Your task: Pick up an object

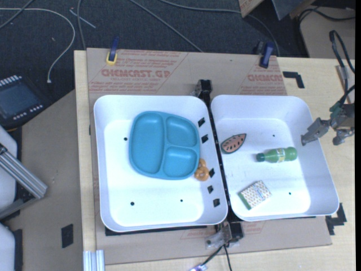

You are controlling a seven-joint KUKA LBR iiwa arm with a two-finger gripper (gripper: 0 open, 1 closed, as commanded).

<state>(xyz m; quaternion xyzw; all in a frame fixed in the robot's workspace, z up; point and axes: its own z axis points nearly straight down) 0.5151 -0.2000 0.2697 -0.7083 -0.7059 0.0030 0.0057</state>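
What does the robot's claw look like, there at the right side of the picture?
Little of the robot shows. The claw is a small grey metal part with two slim, dark grey fingers, angular and bare, with no markings I can make out. Behind it sits a blockier grey and dark body. Thin black cables loop above it near the picture's right side.

In the right half of the frame we saw three loose items in the right bin [316,202]. A small green bottle [277,155] lay on its side near the middle. To its left rested a brown leaf-shaped piece [233,143]. Below them, a patterned rectangular packet [255,194] lay tilted. In the left bin [113,208], a blue divided plate [164,145] lay flat, a small orange-brown item [202,171] touching its lower right edge.
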